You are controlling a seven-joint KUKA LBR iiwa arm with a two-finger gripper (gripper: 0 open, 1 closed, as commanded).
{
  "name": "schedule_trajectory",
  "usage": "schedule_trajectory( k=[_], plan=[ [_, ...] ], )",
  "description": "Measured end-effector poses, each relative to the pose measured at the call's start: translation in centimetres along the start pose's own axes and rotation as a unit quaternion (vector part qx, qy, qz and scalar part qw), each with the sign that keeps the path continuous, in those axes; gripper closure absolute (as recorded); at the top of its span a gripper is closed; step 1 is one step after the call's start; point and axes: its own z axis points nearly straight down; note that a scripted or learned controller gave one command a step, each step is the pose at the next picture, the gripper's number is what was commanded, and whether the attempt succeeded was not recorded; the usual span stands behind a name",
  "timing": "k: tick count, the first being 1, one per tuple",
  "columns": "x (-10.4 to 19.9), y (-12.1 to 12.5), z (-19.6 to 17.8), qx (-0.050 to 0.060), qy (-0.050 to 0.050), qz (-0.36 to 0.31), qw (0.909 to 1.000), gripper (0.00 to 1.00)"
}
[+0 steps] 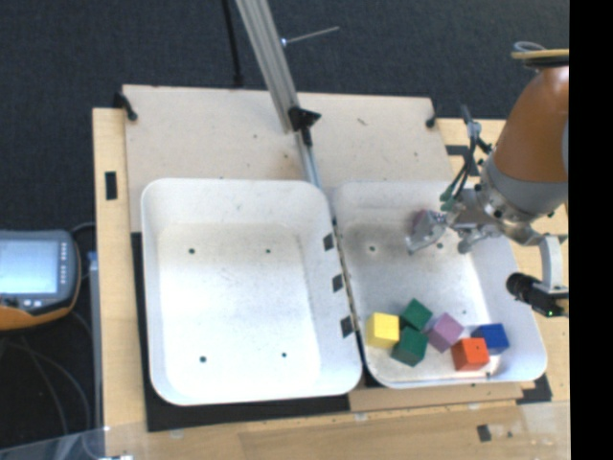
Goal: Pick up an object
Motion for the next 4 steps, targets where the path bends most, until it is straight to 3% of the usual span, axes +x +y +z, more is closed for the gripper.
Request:
schedule_trajectory(
  k=[1, 2, 3, 4],
  plan=[
    [-1.0, -2.5, -26.5, -0.005, -0.001, -0.005, 1.0000, 0.00],
    [4.4, 0.7, -25.0, 0.000, 0.000, -0.006, 1.0000, 0.00],
    [2.4, 5.0, -21.9, 0.001, -0.001, -0.002, 1.0000, 0.00],
    [11.9, 9.8, -20.2, 0.000, 0.001, -0.007, 1.0000, 0.00]
  ],
)
